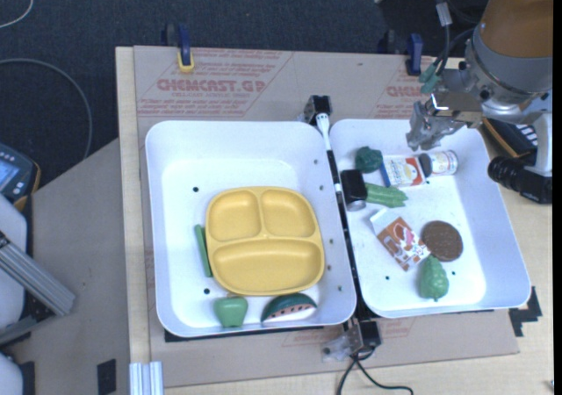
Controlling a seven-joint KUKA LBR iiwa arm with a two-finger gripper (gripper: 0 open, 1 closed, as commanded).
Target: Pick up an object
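Pincer [428, 137] hangs over the back part of the right bin [500, 235], my grey arm coming in from the right under its orange band [524, 7]. Can't tell how its tips stand, too small and dark against the bin wall. Nothing seen between them. Just below it: small bottle with a white cap [428, 165] lying on its side, touching a red-and-white carton [403, 171]. Dark green lump [369, 159] left of that, green pepper-like piece [386, 196] below. Further forward: printed snack packet [402, 241], brown round disc [442, 240] just beside it, green pear-like thing [432, 279] near the front edge. Left bin [171, 235] holds a yellow divided tray [264, 240], thin green strip [203, 250] at its left side, green apple-like piece [231, 311] and watermelon slice [290, 307] in front.
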